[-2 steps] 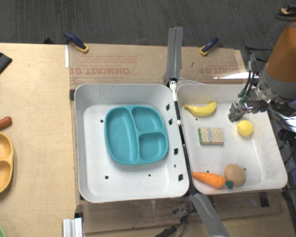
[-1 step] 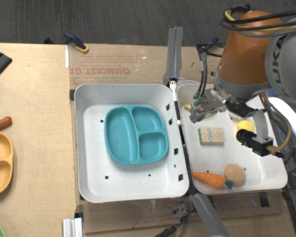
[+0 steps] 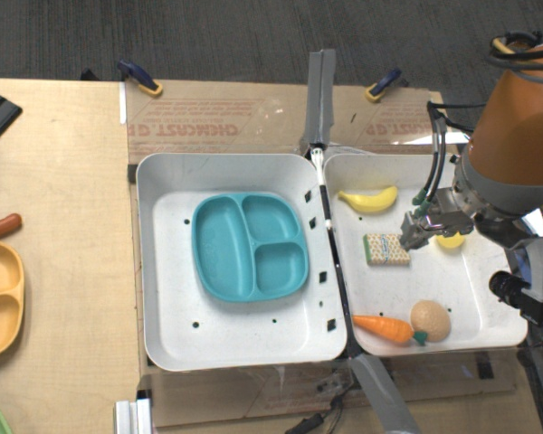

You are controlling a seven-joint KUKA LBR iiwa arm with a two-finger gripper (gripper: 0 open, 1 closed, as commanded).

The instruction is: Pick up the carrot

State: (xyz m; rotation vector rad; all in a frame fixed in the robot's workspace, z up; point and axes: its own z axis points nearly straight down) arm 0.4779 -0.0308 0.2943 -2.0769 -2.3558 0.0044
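The carrot is orange with a green stub end and lies along the front edge of the right bin, its tip pointing left. My gripper hangs over the middle of that bin, well behind the carrot and just right of a speckled sponge block. Nothing shows between its fingers.
A banana lies at the back of the right bin, a small yellow piece sits under the wrist, and a beige egg-like ball touches the carrot's green end. The left bin holds a teal divided plate.
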